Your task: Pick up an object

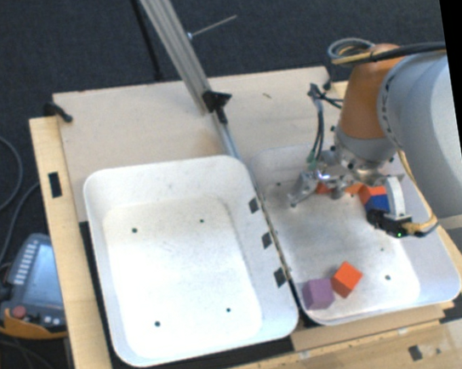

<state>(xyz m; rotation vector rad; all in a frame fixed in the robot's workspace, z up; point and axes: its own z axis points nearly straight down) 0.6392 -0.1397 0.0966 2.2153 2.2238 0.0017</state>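
Camera view, looking down on your bench. Two white bins side by side: the left bin (pixel 181 255) and the right bin (pixel 355 238). Your arm (pixel 410 118) comes in from the right, orange band above the wrist, and hangs over the far part of the right bin. The gripper (pixel 327 180) sits low there; you cannot tell from here how its jaws stand. Just right of it, part hidden under the wrist, a blue block (pixel 378 198) with something orange against it. At the near edge of the right bin, an orange cube (pixel 347 279) and a purple cube (pixel 318 293) lie just beside each other, well apart from the gripper.
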